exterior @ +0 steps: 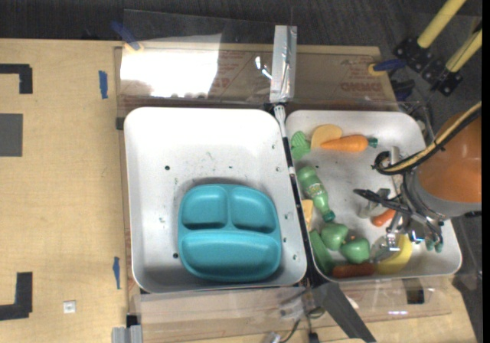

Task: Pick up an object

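The right bin (398, 125) holds several toy foods. An orange carrot (344, 144) lies at its far side next to a yellow slice (325, 133). Green pieces (310, 181) run down the bin's left wall to a green vegetable (334, 237) and a green apple-like piece (357, 249). My gripper (392, 220) is low in the bin's right half, right by a small orange-red piece (382, 218) and just above a yellow piece (396, 258). The wrist hides how the orange-red piece sits against the gripper.
The left bin (153, 142) holds a teal divided plate (228, 234) near its front. A dark red piece (352, 270) lies at the right bin's front wall. Black and yellow cables (398, 161) loop over the right bin's far right corner.
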`<action>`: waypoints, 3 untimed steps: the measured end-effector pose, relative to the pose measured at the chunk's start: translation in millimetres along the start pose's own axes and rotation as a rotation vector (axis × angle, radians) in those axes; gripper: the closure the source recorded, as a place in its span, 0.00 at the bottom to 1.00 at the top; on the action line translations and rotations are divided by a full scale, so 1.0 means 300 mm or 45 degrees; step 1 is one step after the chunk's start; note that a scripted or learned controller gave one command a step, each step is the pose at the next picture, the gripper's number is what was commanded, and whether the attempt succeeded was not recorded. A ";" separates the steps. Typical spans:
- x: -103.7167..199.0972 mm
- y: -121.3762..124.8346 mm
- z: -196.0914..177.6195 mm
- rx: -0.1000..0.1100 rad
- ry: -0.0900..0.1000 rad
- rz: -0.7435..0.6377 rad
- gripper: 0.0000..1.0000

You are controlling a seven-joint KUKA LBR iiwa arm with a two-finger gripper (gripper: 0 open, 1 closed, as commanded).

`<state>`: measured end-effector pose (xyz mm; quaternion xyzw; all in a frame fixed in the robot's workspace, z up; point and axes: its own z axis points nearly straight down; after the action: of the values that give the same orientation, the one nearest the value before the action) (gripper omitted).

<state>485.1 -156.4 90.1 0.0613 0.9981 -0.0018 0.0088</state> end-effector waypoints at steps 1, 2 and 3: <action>0.009 0.055 -0.001 0.002 0.001 0.042 0.00; -0.255 0.137 0.005 -0.003 0.002 -0.130 0.00; -0.448 0.192 0.012 -0.004 0.008 0.060 0.00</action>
<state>625.7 -115.8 88.8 0.0847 0.9964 0.0002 0.0060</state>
